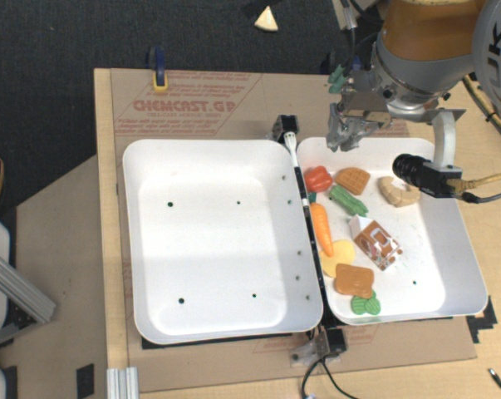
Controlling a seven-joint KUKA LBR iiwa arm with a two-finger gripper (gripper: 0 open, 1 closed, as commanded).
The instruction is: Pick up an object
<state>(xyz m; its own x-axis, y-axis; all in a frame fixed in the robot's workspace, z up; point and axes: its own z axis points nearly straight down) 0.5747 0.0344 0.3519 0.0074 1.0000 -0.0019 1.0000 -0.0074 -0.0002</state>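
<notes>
My gripper [344, 136] hangs over the far left part of the right bin [449, 281], its fingers close together with nothing between them. Just below it in the bin lie a red pepper [318, 178], a tan bread piece [352, 179] and a green bean pod [347, 200]. An orange carrot [321, 228] lies along the bin's left wall. A brown-and-white box [375, 243], a yellow piece [341, 253], an orange-brown slab [354, 279] and a green leafy piece [365, 305] lie nearer the front. A beige lump [397, 192] sits to the right.
The left bin [150, 306] sits beside the right one, joined by a black clamp strip [300, 189]. A black cylinder on the arm's side [424, 173] overhangs the right bin. A blue clamp [158, 66] grips the board's far edge.
</notes>
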